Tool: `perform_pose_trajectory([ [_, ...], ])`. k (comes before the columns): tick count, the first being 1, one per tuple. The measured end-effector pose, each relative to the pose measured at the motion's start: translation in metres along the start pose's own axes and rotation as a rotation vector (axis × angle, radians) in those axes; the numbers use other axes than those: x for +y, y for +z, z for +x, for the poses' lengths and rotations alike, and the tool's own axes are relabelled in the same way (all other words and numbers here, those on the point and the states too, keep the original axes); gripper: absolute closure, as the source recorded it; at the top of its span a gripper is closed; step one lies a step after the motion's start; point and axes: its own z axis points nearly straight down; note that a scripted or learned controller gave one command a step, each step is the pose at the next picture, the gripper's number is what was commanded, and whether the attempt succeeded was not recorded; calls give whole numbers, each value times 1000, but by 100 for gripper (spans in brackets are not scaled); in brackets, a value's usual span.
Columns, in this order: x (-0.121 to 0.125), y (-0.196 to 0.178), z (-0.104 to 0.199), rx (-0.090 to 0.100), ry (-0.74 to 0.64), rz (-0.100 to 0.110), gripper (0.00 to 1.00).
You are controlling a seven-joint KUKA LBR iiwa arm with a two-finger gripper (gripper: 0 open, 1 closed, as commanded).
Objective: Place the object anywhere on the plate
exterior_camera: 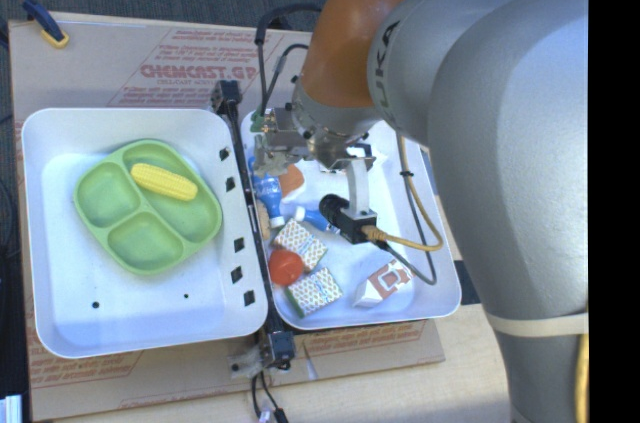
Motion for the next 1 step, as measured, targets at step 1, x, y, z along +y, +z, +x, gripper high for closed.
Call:
perform_pose_trajectory([
  [1,47,-61,50,2,4,-5,100],
])
